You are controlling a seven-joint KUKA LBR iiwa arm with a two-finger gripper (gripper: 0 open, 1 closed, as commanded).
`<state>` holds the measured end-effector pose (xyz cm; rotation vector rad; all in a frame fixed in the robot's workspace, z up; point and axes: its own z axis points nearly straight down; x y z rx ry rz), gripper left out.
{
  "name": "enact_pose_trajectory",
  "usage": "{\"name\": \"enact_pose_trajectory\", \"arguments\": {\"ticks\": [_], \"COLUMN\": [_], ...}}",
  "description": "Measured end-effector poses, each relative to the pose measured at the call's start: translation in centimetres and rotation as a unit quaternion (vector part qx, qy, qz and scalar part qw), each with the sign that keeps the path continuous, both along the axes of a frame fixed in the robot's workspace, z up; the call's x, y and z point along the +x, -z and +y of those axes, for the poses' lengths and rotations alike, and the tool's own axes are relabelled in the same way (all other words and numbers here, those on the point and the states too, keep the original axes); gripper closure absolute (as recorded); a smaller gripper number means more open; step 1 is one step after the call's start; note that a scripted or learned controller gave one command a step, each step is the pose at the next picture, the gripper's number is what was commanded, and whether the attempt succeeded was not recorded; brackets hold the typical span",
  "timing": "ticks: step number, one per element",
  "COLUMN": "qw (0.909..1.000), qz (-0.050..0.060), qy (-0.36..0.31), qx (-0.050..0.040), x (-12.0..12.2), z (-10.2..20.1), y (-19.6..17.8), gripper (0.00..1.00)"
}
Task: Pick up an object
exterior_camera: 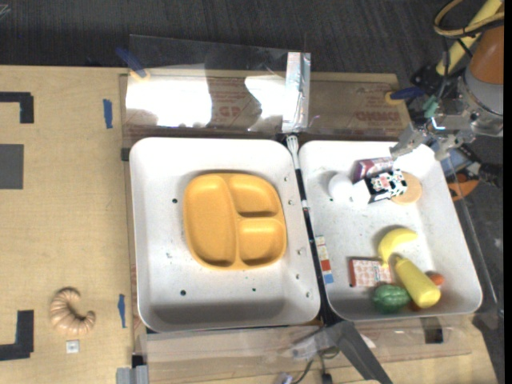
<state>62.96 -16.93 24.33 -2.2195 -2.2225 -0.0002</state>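
The right bin (456, 214) holds several small objects. Near its back lie a white cup (341, 187), a purple packet (370, 168), a black-and-white patterned item (384, 184) and a tan disc (408, 189). Toward the front are a yellow banana-like piece (395, 241), a yellow bottle (417, 282), a red-and-white carton (368, 273) and a green round toy (390, 298). My gripper (410, 144) hangs over the bin's back right corner, just above and to the right of the purple packet, and nothing shows in its grasp.
A yellow divided plate (234, 218) lies in the left bin (152, 238). A clear plastic sheet (216, 94) stands behind the bins. A tan curled toy (72, 310) rests on the bench at the left. Cables (464, 22) hang by the arm.
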Motion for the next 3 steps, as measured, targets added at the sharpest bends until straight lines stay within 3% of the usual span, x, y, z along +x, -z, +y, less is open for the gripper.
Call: {"name": "enact_pose_trajectory", "arguments": {"ticks": [1, 2, 3], "qw": [0.9884, 0.9942, 0.9964], "qz": [0.005, -0.002, -0.002], "qy": [0.152, 0.108, 0.084], "qx": [0.0025, -0.0001, -0.0002], "x": [-4.7, -10.4, -9.2], "z": [-3.1, 1.6, 0.9], "y": [13.6, 15.6, 15.6], "gripper": [0.0, 0.0, 0.0]}}
